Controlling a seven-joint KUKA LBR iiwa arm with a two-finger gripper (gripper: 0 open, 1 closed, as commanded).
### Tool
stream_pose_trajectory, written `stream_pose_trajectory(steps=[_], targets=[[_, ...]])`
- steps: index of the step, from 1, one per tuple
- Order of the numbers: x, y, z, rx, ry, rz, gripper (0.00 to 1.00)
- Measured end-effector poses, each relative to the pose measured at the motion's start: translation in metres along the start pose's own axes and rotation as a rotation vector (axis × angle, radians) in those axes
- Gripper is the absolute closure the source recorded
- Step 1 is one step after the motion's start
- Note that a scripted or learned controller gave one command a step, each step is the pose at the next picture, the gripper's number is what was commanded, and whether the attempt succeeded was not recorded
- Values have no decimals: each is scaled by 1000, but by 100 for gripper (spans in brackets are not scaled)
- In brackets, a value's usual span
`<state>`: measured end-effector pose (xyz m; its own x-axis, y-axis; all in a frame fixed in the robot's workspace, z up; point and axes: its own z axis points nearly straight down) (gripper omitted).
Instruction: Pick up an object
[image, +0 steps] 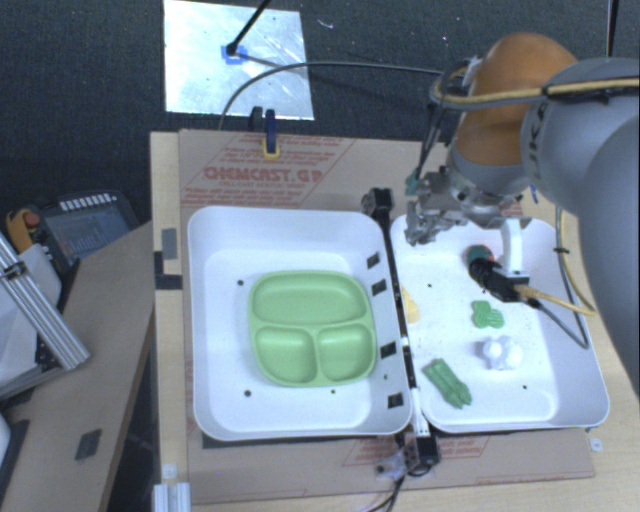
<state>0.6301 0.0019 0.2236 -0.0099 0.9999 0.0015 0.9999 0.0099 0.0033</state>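
the gripper (428, 228) hangs at the far left corner of the right white bin (560, 400); whether it is open i cannot tell. the small green ridged plastic piece (447, 383) lies near the front, likely light, stiff, best pinched across its narrow width.

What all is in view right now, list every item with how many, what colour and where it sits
Bins: two, white, side by side on the bench.
Divided tray: one, light green, middle of the left bin.
Long toy: one, green, right bin, near front edge.
Small toy: one, green, right bin, centre.
Lumpy object: one, white, right bin, just below the small green toy.
Yellow piece: one, right bin, by the divider.
Handheld controller: one, dark, left of the bench.
Arm: one, grey and orange, over the right bin.
Gripper: one, metal, above the right bin's back left corner.
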Motion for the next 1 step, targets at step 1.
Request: stream_pose_trajectory(steps=[1], targets=[[60,2,1,1,1,-1,100]])
